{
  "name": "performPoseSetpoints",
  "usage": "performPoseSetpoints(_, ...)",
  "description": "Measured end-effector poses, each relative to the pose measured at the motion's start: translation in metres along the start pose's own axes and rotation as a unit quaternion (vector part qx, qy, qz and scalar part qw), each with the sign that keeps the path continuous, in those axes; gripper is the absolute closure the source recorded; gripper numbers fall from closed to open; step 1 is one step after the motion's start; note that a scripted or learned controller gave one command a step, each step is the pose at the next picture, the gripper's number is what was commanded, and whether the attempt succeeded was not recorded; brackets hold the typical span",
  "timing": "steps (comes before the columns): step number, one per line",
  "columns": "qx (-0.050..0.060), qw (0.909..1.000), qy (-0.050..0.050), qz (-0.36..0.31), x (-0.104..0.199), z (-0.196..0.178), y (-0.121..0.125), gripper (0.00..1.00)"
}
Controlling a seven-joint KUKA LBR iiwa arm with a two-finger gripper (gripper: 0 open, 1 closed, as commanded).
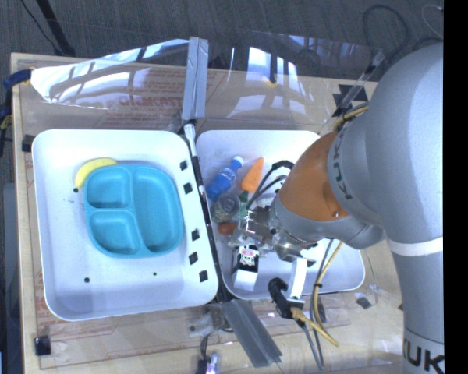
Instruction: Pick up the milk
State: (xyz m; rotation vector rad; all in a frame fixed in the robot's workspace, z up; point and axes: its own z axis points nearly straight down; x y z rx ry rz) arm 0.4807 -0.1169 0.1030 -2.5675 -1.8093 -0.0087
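The milk [244,274] is a small white carton with a dark printed top. It lies in the right bin [218,142] near the front left corner. My gripper [252,238] hangs low over the bin just behind the carton's top end, at or very near it. The grey wrist with its orange band [316,189] comes in from the right and hides the middle of the bin. I cannot tell whether the carton is touched.
Behind the gripper lie a blue bottle [222,179], an orange carrot-like piece [252,174], a clear cup [228,206] and a small reddish item [228,227]. The left bin [54,232] holds a blue divided plate [136,209] and a banana [93,167]. Cables [320,302] dangle at the front.
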Motion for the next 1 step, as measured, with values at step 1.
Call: performPoseSetpoints(1,0.003,1.0000,-0.002,-0.005,0.0597,-0.0880,-0.0017,1.00)
